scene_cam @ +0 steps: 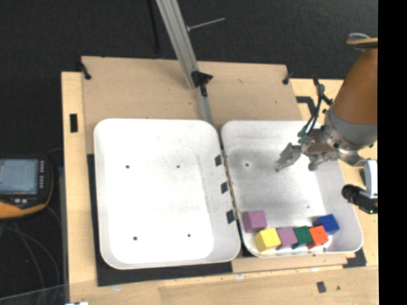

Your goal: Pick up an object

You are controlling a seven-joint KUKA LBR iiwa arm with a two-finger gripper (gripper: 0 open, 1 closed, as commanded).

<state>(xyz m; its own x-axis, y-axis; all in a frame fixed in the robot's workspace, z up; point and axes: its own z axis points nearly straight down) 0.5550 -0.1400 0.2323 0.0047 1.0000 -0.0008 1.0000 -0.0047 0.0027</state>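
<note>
My gripper hangs over the upper middle of the right bin, its two fingers spread apart with nothing between them. Along the right bin's front edge sit several small blocks: a purple block, a yellow block, a second purple block, a green block, an orange block and a blue block. The gripper is well above and behind these blocks, touching none.
The left bin lies beside the right one, with a divider edge between them. A grey metal rail slants in from the top toward the bins' junction. A handheld device rests at the far left.
</note>
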